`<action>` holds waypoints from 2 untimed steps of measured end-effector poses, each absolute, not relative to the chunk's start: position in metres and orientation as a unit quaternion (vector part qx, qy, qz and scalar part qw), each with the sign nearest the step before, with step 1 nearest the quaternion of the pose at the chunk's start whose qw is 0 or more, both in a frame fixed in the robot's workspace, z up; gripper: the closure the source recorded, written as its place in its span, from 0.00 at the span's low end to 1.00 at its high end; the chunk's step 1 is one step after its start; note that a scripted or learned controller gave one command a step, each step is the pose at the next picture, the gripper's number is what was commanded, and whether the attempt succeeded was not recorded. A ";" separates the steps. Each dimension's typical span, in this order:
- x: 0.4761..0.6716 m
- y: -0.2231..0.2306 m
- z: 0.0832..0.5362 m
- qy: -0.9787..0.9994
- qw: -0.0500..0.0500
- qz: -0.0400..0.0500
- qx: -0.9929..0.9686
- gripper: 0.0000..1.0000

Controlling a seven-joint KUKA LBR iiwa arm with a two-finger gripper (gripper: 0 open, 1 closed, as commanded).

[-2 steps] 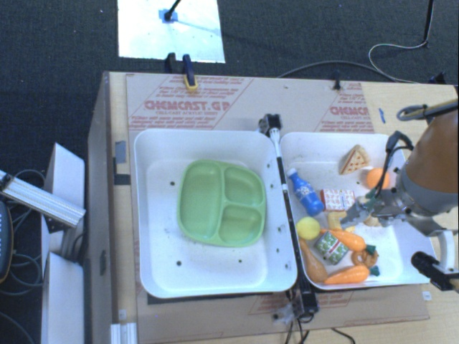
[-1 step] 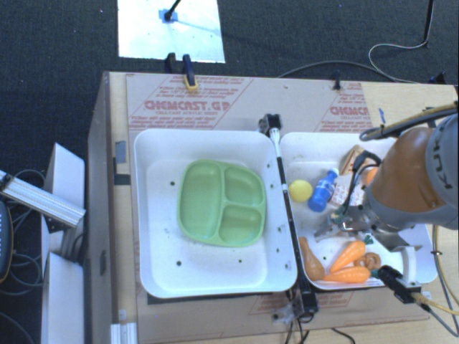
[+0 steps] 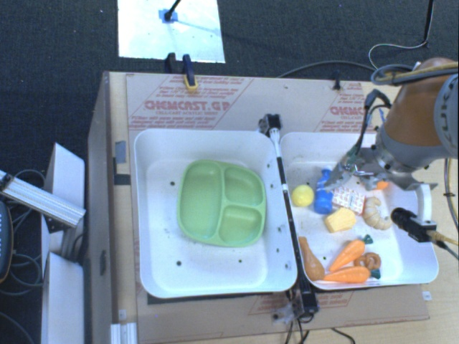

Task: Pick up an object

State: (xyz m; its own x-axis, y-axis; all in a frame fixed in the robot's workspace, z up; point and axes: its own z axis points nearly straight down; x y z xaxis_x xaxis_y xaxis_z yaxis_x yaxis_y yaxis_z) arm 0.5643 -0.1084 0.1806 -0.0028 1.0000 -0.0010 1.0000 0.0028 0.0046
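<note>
My gripper point(image 3: 353, 169) hangs low over the back of the right bin point(image 3: 429, 269), below the grey and orange wrist. Just in front of it lie a blue toy point(image 3: 324, 201), a white and red patterned piece point(image 3: 348, 198) and a yellow ball point(image 3: 303, 196). A yellow block point(image 3: 340, 221) and a beige pastry-shaped toy point(image 3: 376, 213) lie a little nearer. Two carrots point(image 3: 349, 253) and a tan drumstick-shaped piece point(image 3: 310, 259) rest by the front rim. Nothing shows between the gripper's tips.
The left bin point(image 3: 154, 264) holds a green divided plate point(image 3: 221, 203). A black-edged divider point(image 3: 284, 192) runs between the bins. A black fitting point(image 3: 412, 224) juts from the arm over the right bin. A small pretzel point(image 3: 370, 261) sits by the carrots.
</note>
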 end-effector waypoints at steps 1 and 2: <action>0.585 -0.097 0.106 0.708 0.001 0.001 0.706 0.00; 0.666 -0.139 0.085 0.709 0.001 0.000 0.706 0.00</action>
